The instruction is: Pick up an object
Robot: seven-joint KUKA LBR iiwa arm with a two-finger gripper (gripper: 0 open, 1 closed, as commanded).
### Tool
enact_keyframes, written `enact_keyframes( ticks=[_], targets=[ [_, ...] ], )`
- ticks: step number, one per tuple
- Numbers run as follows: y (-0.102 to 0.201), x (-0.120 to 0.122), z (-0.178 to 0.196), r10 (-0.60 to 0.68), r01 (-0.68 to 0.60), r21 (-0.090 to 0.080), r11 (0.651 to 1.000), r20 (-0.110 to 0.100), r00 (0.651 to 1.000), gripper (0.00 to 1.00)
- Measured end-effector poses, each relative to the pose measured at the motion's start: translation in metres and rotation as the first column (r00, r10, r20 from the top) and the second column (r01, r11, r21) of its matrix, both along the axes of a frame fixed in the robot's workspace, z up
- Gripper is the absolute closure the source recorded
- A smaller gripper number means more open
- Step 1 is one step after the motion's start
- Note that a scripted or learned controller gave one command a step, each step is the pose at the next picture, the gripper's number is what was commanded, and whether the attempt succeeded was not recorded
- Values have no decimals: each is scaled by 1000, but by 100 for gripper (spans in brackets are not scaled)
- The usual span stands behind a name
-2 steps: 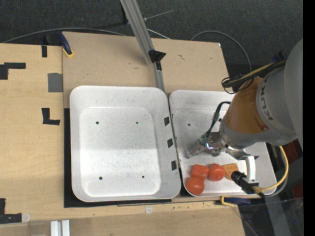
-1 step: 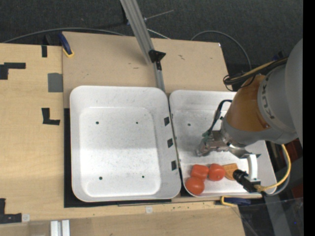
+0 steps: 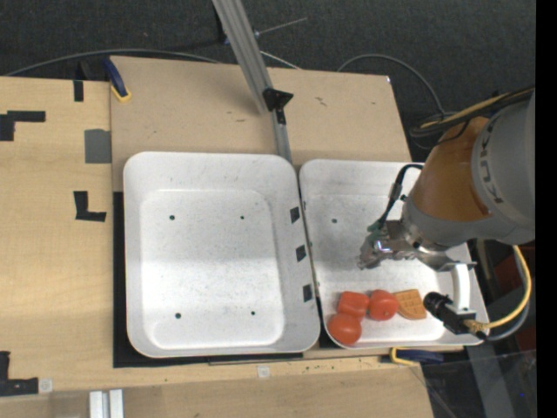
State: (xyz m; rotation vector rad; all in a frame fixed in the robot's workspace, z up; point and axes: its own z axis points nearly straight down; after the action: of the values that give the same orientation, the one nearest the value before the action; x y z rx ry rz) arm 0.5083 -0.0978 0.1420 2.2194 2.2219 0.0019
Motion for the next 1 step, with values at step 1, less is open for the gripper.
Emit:
enact_keyframes(
  ticks=[1],
  targets=[
    [-9, -2, 48, -1, 1, -1, 1000, 2, 1000, 100]
  ],
)
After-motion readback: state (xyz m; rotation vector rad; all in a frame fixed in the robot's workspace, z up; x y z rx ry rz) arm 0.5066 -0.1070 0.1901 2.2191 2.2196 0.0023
